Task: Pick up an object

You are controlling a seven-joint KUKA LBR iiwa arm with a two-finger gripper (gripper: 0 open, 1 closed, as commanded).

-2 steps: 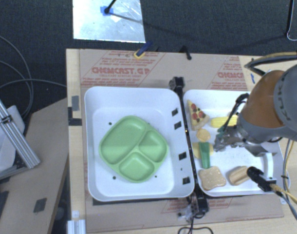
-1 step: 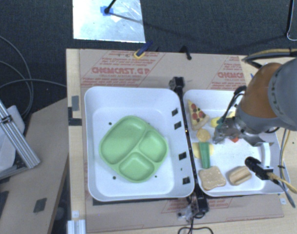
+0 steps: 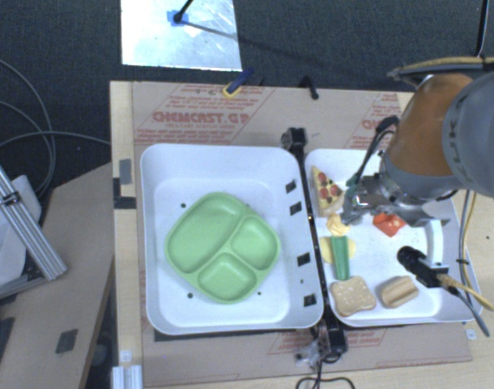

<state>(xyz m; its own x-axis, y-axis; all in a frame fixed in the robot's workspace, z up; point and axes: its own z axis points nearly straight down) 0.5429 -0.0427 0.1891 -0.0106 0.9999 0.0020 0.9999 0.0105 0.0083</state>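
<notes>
Presently, gripper (image 3: 354, 203): low inside the right bin (image 3: 375, 259), near its divider-side wall, at the end of the arm (image 3: 441, 148) reaching in from the right.
Gripper state: cannot be told from this angle; nothing can be seen held.
Yellow piece (image 3: 338, 225): just below the gripper tip, close enough that contact cannot be ruled out.
Pizza slice (image 3: 326, 186): toy, flat on the bin floor, just beside the gripper on the divider side.
Red piece (image 3: 389, 223): just beside the gripper on the opposite side, partly under the wrist.
Green stick (image 3: 341, 258): lying lengthwise, touching the yellow piece at its upper end.
Toast slice (image 3: 354, 296): flat, at the near edge of the right bin, just below the green stick.
Bread roll (image 3: 398, 291): beside the toast slice, apart from it.
Left bin (image 3: 190, 177): holds a green divided plate (image 3: 223, 247) with three compartments, roughly central.
Cardboard sheet (image 3: 198, 116): printed, lying under both bins.
</notes>
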